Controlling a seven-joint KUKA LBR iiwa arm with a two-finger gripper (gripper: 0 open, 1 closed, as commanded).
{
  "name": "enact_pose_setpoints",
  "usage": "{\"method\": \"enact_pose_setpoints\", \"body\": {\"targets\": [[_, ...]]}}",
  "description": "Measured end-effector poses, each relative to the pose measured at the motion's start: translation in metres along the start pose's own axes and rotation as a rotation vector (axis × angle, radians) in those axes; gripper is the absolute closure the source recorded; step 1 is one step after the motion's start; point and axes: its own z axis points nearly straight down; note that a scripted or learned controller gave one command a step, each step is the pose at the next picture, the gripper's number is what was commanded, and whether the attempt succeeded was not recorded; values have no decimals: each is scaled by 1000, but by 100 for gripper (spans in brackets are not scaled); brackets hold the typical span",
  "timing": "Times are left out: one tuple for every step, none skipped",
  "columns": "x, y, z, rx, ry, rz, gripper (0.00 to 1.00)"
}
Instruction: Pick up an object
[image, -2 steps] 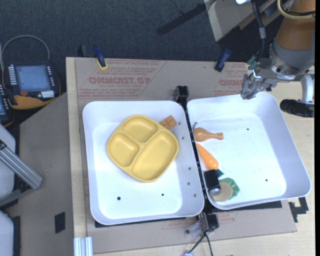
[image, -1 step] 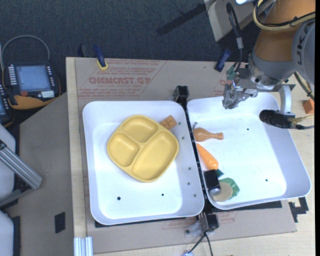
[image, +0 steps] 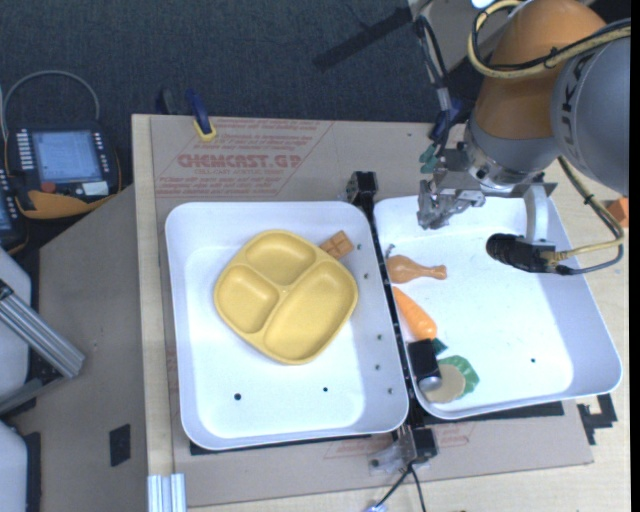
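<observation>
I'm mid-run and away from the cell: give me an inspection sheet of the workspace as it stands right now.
Surface: two white bins, left bin and right bin, on a cardboard-covered bench.
Job's things: chicken drumstick toy, carrot toy, black and green items along the right bin's left side.
Clutter: yellow divided plate and a small brown block in the left bin.
Grippers: pincer above the right bin's far edge, nothing seen in it.
Cables: yellow cable by a black fitting.
Surroundings: teach pendant at left.
</observation>
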Motion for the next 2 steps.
{"method": "enact_pose_setpoints", "body": {"targets": [[44, -12, -5, -1, 0, -1, 100], [95, -28, -11, -1, 1, -2, 100]]}}
